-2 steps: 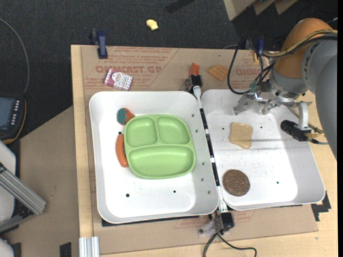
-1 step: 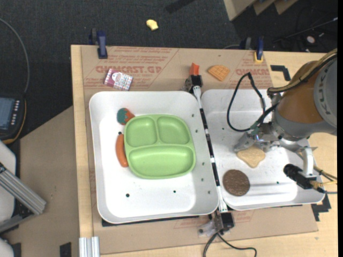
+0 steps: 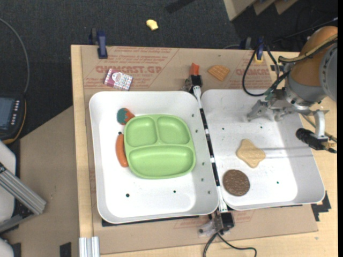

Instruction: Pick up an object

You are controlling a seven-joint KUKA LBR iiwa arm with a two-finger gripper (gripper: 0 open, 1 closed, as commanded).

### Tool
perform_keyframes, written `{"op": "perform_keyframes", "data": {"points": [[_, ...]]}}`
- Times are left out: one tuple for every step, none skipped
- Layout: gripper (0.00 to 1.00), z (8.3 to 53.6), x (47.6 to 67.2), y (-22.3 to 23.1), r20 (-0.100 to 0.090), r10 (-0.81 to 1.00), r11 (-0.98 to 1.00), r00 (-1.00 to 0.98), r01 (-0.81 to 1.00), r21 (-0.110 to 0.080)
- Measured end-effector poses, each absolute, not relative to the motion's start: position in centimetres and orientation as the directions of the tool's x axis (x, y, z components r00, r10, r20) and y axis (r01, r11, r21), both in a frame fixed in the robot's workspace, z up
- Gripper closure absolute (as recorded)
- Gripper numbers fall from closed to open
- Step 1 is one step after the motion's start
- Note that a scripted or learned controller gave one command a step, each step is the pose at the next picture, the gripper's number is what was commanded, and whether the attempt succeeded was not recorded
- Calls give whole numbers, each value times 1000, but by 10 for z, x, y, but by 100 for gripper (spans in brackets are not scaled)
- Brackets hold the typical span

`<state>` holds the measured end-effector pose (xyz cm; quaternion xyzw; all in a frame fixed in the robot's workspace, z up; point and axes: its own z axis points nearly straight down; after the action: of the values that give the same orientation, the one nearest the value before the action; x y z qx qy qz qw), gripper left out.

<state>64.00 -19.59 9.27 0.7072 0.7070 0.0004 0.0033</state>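
Item: right bin (image 3: 300, 191), white, shallow. Contents: one tan biscuit-shaped piece (image 3: 251, 153) near the middle; one dark brown round disc (image 3: 236, 182) just nearer, at the near-left corner, close to the tan piece but apart from it.

Item: gripper (image 3: 263, 109), at the far side of the right bin, low over the white floor. Fingers (image 3: 256, 111) look spread, pointing left; nothing between them. The small size and grey-on-white tones make this reading unsure.

Item: left bin (image 3: 104, 154), white. Contents: a green divided plate (image 3: 159, 145); an orange sausage-shaped toy (image 3: 121, 150) against the plate's left edge; a small teal-and-red toy (image 3: 125, 115) at the plate's far-left corner.

Item: bench top, far of the bins. A pink patterned packet (image 3: 118, 79) to the left; a tan cracker (image 3: 218, 72) to the right.

Key relation: the tan piece lies nearer than the gripper and slightly left, well apart; it is the closest candidate. The disc lies further on in the same direction. Neither has a clear long axis.

Hard to make out: the arm's wrist and cables crowd the gripper base; the arm is cut off at the right.
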Motion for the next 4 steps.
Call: {"op": "perform_keyframes", "data": {"points": [[0, 118, 566, -140, 3, 1000, 2, -2, 1000, -1], [0, 83, 579, -145, 1, 1000, 0, 0, 1000, -4], [100, 95, 580, -145, 0, 1000, 0, 0, 1000, 2], [0, 95, 580, -145, 0, 1000, 0, 0, 1000, 1]]}}
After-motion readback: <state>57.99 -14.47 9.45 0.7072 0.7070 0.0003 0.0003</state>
